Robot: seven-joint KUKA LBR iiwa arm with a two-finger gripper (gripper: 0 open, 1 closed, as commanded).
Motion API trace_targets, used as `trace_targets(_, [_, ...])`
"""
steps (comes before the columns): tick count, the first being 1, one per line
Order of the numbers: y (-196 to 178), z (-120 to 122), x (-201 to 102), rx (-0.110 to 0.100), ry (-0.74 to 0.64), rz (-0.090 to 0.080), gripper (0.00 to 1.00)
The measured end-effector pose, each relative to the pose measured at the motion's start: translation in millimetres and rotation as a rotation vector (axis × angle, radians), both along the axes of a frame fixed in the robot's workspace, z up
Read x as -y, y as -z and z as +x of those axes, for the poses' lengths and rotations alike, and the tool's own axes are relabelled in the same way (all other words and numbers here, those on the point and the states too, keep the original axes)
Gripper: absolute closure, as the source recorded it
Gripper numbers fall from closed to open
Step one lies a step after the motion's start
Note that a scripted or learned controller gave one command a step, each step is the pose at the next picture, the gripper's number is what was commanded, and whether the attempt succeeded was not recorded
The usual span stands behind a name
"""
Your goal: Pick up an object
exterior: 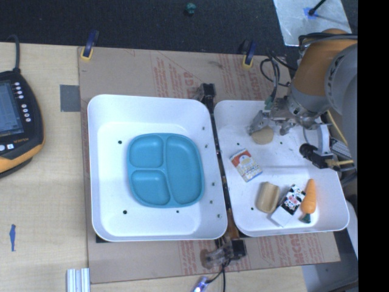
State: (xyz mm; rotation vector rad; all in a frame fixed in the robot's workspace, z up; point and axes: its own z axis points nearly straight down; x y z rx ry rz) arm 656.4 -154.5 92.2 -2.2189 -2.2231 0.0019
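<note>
In the right bin (243, 224) we count five loose things. One small tan rounded piece (262, 137) lies at the far end, touching or just under the gripper (260, 125), on its near side. We cannot tell whether the gripper is released or clenched, or whether it has hold of the tan piece at all.

Nearer the middle lies one small printed packet (245, 164), red, white and blue, well apart from the gripper. At the near end sit three things close together: one tan cylinder (267, 197), one black-and-white box (290, 203) just to its right, and one orange carrot (309, 199) right of that.

The left bin (103, 163) holds one blue divided plate (165, 169) with three compartments. Far left on the bench we see one handheld control pendant (15, 120).
</note>
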Motion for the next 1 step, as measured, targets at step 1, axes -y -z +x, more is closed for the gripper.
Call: trace_targets(1, [0.4,-0.5,-10.9,-0.004,-0.003,0.0,0.0])
